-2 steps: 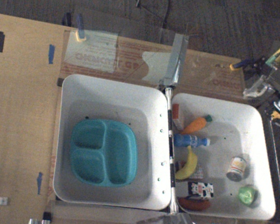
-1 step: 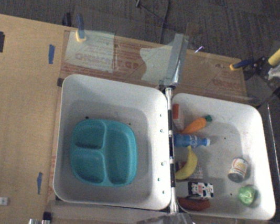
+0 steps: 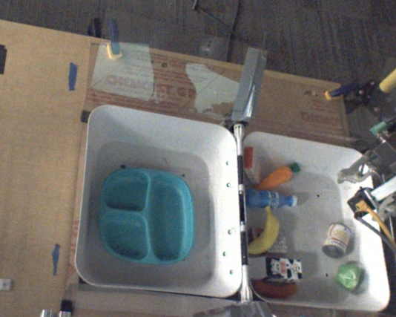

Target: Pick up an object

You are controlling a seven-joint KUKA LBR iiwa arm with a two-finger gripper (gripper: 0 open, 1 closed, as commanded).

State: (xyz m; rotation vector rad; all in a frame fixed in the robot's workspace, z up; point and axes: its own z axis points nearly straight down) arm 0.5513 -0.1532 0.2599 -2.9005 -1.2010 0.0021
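Yellow banana [image 3: 267, 233] lies lengthwise, curving left.

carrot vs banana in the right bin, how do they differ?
Colour: the carrot is orange with a green tip; the banana is yellow. Shape: the carrot is a straight taper; the banana is curved. Pose: the carrot lies on a diagonal near the bin's far side; the banana runs more along the divider, nearer the middle, below the blue bottle. Both lie flat in the right bin, on its left side.

Robot lab: taped bench [image 3: 17, 161], two test bins [image 3: 106, 123].
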